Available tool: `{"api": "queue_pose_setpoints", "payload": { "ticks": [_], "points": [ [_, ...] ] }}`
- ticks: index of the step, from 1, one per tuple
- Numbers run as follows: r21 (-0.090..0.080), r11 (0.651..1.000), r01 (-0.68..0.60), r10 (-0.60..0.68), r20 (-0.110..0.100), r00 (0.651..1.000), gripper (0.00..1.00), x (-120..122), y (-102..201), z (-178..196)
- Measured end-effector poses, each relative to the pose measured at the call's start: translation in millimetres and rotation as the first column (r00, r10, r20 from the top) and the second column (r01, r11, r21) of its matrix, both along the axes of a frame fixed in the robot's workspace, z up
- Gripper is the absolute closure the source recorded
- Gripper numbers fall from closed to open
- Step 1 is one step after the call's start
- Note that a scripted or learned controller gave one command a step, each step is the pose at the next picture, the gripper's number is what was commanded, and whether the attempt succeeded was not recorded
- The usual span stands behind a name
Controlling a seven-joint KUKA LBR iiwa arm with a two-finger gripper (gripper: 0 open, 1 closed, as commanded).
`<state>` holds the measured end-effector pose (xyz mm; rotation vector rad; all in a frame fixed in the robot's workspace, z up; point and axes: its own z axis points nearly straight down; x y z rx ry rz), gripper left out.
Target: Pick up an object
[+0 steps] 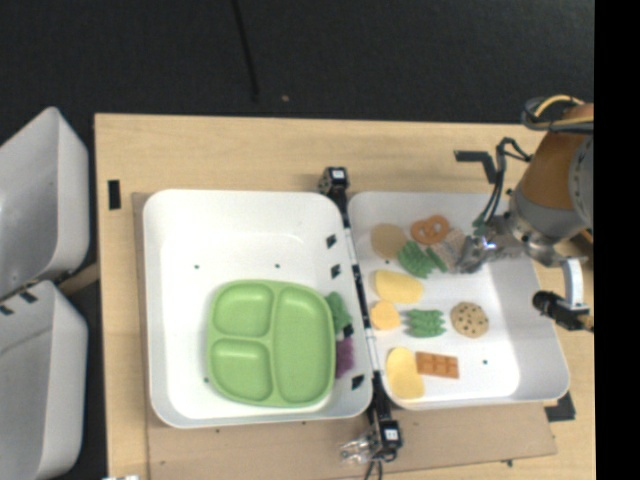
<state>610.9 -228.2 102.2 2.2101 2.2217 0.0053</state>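
Toy foods fill the right bin (pixel 520 368): three yellow pieces (pixel 398 286), two green (pixel 424 320), one pretzel (pixel 431 229), one cookie (pixel 468 318), one cracker (pixel 437 364). The gripper (pixel 470 255) sits among them; whether anything is gripped cannot be told.

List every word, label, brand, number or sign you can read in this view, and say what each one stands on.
None: no legible text stands anywhere in this view.
The green divided plate, the two white bins and the food pieces, such as the cookie and the pretzel, carry no visible print.
The small black tabs on the bench and between the bins are too small to tell whether they are marked.
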Motion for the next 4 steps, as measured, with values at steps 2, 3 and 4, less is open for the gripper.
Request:
{"api": "queue_pose_setpoints", "payload": {
  "ticks": [2,3,4],
  "points": [
    [0.001,1.000,0.008,-0.008,0.001,1.000,1.00,-85.8,-2.3,1.9],
    [-0.004,1.000,0.006,-0.006,0.007,1.000,1.00,-95.5,-2.0,3.4],
    [-0.004,1.000,0.009,-0.009,0.008,1.000,1.00,-95.5,-2.0,3.4]
  ]
}}
